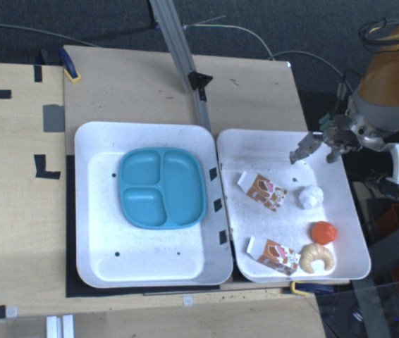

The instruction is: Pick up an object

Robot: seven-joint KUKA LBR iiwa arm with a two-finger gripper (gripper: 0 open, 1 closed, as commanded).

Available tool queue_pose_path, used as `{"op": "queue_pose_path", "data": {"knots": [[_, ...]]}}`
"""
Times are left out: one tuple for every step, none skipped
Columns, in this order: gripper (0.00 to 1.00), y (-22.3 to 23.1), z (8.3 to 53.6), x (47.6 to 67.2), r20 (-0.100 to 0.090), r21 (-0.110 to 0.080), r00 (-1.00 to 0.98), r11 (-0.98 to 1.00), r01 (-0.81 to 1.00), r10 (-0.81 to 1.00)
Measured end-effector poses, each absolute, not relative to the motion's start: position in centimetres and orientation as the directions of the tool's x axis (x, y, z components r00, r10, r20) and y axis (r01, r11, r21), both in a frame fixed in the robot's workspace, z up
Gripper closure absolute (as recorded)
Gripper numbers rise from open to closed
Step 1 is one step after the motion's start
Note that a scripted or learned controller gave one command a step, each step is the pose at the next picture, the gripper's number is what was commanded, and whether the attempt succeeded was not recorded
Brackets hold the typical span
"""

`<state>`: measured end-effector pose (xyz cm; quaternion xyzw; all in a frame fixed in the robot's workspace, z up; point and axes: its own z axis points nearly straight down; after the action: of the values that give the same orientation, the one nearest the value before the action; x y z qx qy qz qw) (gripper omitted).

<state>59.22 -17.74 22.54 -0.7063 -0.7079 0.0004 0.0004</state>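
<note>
Objects crowd the right bin [340,189]: two brown cartons [264,191] [275,255], a white lump [310,197], an orange ball [323,232] touching a croissant [317,258]. A blue divided plate [162,188] fills the left bin [90,210]. The tool [316,150] hovers with fingers apart over the right bin's far edge, the lump nearest; arm partly cut off.

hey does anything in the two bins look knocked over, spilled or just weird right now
Nothing is spilled or broken. The two cartons in the right bin lie flat at a slant rather than upright, and the croissant rests against the lower one. The blue plate sits flat in the left bin.
</note>
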Motion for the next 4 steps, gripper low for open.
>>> {"op": "queue_pose_path", "data": {"knots": [[0.0, -17.7, 22.5, 59.2, 0.0, -0.001, -0.002, 0.002, 1.0, 1.0], [0.0, -17.8, 18.2, 59.1, 0.0, -0.006, -0.001, 0.001, 1.0, 1.0], [0.0, -18.4, 12.2, 58.9, -0.001, 0.0, 0.001, -0.001, 1.0, 1.0], [0.0, -18.3, 8.7, 58.9, -0.001, -0.002, -0.003, 0.003, 1.0, 1.0]]}}
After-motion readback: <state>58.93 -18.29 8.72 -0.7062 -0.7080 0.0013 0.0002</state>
